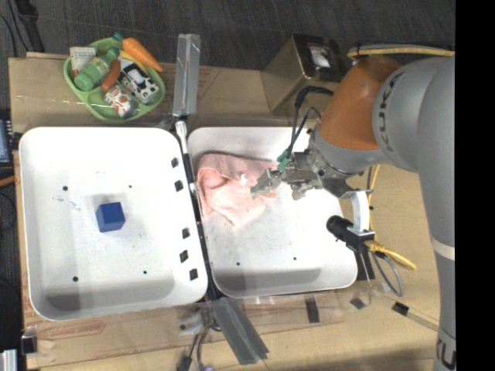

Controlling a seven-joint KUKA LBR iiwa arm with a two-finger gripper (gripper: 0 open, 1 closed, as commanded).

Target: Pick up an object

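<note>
The gripper (pixel 267 182) was lowered onto the pink cloth's (pixel 226 192) right edge; its grip could not be told.

A tan, cardboard-coloured counter (pixel 232 83) spans the scene under even, flat light, and beyond its far edge lies a dark grey carpeted floor (pixel 232 6) with a thin cable trailing across it. On the counter's far left corner sits a green bowl (pixel 114 74) heaped with toy food, and a tan box (pixel 298 66) stands near the far middle. Grey metal brackets (pixel 188 74) clamp the far and near edges.
</note>
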